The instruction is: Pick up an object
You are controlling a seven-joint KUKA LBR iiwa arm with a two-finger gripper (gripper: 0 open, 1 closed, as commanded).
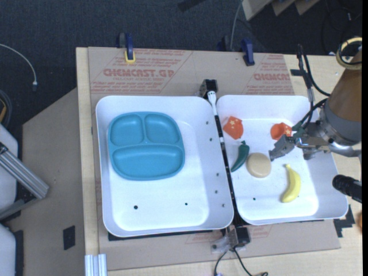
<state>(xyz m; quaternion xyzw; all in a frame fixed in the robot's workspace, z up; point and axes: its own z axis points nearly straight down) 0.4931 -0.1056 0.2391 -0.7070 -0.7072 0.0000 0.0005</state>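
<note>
gripper (286, 146) over right bin (259, 211), fingers too dark and small to read as parted or closed, no object seen between them. orange-red piece (280, 130) just beside gripper, partly hidden; beige round item (259, 165), green pepper (240, 156), banana (291, 185), red strawberry-like piece (233, 126) nearby in same bin. blue divided plate (146, 145) in left bin (161, 217), well apart from gripper.

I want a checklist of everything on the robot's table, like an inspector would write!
Surface: cardboard-covered bench bearing left bin and right bin.
Job's things: in the right bin, banana, green pepper, round beige piece, two red-orange toys.
Clutter: blue divided plate in the left bin.
Grippers: gripper low over the right bin, holding nothing seen.
Cables: black cables by the arm.
Surroundings: dark floor, blue clamps.
</note>
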